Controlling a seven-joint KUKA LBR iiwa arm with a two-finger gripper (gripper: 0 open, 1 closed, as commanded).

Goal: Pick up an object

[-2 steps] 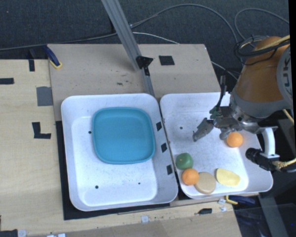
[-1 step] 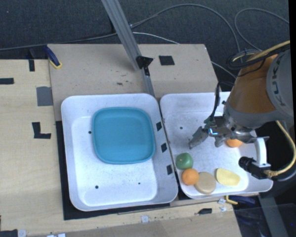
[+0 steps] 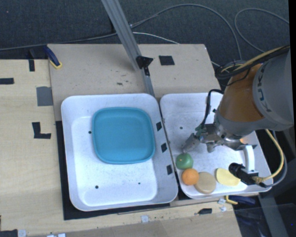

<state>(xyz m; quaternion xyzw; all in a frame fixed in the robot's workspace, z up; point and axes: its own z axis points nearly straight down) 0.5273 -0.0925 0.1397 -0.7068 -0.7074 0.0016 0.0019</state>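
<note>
The right bin [image 3: 187, 106] holds a green ball [image 3: 184, 161], an orange ball [image 3: 190, 176], a tan round piece [image 3: 206, 182] and a yellow piece [image 3: 225, 177], all clustered along its near edge. My gripper [image 3: 199, 145] hangs over the middle of this bin, just above and to the right of the green ball. Its fingers [image 3: 190, 143] are spread open with nothing between them. The arm's grey and orange body hides the bin's right side.
A blue square plate [image 3: 123, 134] lies in the left bin [image 3: 76, 159]. A metal pole [image 3: 129, 37] rises from the back edge between the bins. The far half of the right bin shows bare white floor.
</note>
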